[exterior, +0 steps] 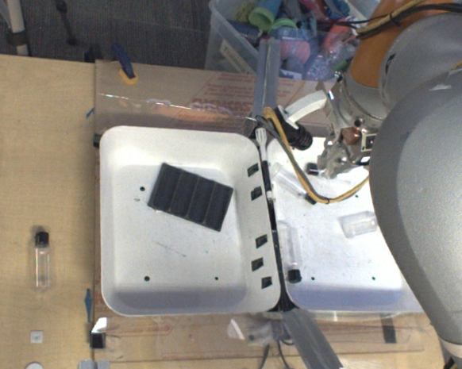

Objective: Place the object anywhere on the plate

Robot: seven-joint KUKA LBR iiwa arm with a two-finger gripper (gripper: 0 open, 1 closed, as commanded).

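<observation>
Left bin holds a dark ridged slab; jaws over right bin, state unclear

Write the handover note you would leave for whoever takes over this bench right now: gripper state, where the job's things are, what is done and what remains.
Gripper: low over the far part of the right bin; what it holds, if anything, cannot be made out.
Left bin: a dark ribbed rectangular slab lies flat.
Right bin: a small clear object lies on the floor.
Done: no placement visible yet.
Left: get the object onto the plate.
</observation>
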